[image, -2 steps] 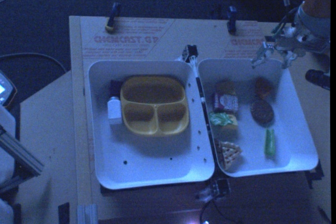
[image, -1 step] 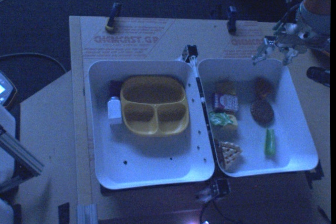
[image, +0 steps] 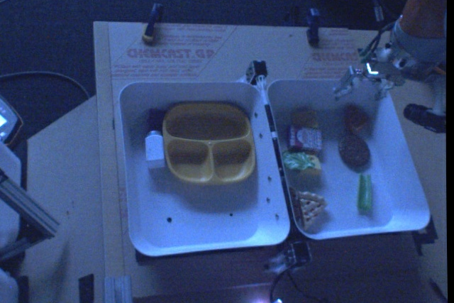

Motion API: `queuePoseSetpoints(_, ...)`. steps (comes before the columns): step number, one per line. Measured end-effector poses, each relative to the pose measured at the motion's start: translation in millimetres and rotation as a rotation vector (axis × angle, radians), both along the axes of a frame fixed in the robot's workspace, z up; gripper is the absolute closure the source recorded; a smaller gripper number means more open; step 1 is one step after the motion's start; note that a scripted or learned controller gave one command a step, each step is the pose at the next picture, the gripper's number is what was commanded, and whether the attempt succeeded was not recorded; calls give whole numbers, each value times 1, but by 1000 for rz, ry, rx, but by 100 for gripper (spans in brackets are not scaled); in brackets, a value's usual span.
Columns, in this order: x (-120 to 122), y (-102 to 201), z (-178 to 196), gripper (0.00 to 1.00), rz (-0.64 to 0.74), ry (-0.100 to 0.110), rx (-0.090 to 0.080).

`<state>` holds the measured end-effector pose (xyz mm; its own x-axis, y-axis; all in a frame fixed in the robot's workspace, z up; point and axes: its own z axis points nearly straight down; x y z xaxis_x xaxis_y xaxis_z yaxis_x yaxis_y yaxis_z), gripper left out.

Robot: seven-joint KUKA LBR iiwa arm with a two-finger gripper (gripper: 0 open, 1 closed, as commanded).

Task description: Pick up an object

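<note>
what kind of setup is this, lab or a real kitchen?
Most likely a robot lab bench, dimly lit. Two shallow white bins sit on a clamped board, holding toy-like food and a yellow divided tray, and the arm's gripper hangs over the right bin's far edge.

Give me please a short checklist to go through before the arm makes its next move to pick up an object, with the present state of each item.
1. Objects available in the right bin: ok. A round dark item, a green stick, a waffle piece and others lie there.
2. Claw above a target: not ok. It sits at the bin's far rim, off the objects.
3. Claw free of load: ok, nothing seen between its fingers.
4. Target separated from neighbours: ok for the green stick, which lies alone.
5. Lighting good enough to judge finger opening: not ok; opening cannot tell.
6. Yellow tray out of the way: ok, in the left bin.
</note>
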<state>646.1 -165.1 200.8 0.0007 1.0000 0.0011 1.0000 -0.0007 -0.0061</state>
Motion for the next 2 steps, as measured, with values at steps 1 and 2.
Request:
queuePoseSetpoints(1, 2, -7, -60, 0, 0, 2, 1)
queuePoseSetpoints(2, 3, -6, -111, 0, 2, -6, -2)
